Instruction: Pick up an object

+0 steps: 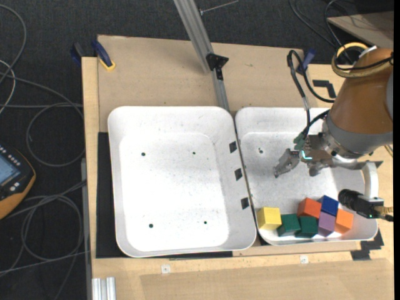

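Coloured blocks lie along the front edge of the right bin point(269, 130): a yellow block point(270, 217), two green blocks point(297, 225), an orange block point(309, 207), a blue block point(329, 204), a purple block point(327, 222) and another orange block point(344, 220). My gripper point(297, 165) hangs over the middle of the right bin, behind the blocks and apart from them. Its fingers point(285, 164) are spread open with nothing between them.
The left bin point(125, 124) sits beside the right one, with black clips along the shared wall. A slanted metal pole point(199, 30) rises from behind the bins. Cables lie on the floor to the left. The orange-banded arm point(365, 99) overhangs the right bin's right side.
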Controlling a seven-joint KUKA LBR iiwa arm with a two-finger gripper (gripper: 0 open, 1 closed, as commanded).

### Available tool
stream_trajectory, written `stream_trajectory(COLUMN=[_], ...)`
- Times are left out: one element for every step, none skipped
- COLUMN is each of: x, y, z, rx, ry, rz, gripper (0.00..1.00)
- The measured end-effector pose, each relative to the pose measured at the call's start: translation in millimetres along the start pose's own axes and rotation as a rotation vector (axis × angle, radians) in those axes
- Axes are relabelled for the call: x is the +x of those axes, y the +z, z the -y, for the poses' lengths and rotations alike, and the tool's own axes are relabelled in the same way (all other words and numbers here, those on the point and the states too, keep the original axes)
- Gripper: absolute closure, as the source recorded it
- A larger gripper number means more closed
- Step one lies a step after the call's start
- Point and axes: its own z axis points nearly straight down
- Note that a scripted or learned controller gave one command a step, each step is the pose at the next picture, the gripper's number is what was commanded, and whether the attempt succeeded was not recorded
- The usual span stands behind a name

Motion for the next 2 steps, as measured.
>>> stream_trajectory(x=[-0.2, -8.9], y=[-2.1, 46.4], z=[-1.1, 2.7], rx=[-0.006, 0.000], ry=[0.000, 0.002], rz=[0.001, 0.000], gripper=[0.00, 0.00])
